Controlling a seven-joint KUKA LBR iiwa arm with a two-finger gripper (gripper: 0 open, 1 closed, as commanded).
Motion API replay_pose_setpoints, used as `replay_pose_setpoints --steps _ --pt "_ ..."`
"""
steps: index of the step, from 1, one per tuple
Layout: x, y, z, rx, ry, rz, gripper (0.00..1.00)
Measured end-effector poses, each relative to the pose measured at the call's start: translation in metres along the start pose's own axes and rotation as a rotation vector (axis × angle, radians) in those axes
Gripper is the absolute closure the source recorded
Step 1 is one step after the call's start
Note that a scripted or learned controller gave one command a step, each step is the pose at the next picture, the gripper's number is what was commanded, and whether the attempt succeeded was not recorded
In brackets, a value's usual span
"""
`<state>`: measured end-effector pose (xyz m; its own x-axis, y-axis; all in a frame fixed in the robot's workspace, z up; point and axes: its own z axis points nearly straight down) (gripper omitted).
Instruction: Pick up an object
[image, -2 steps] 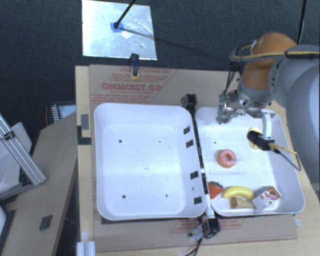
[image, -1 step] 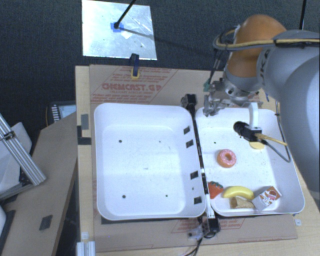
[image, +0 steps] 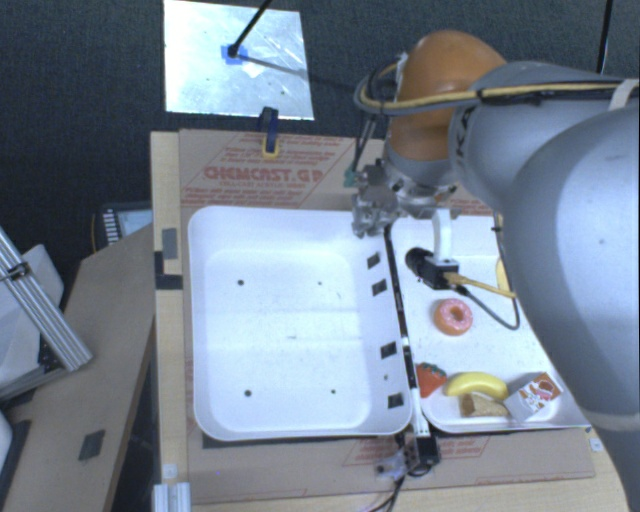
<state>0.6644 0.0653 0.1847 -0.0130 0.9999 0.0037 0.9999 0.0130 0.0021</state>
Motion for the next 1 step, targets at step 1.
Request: replay_pose_setpoints --steps 1 --pt "-0.0068 0.0002 0.0000 0.000 -0.003 0.009 0.00"
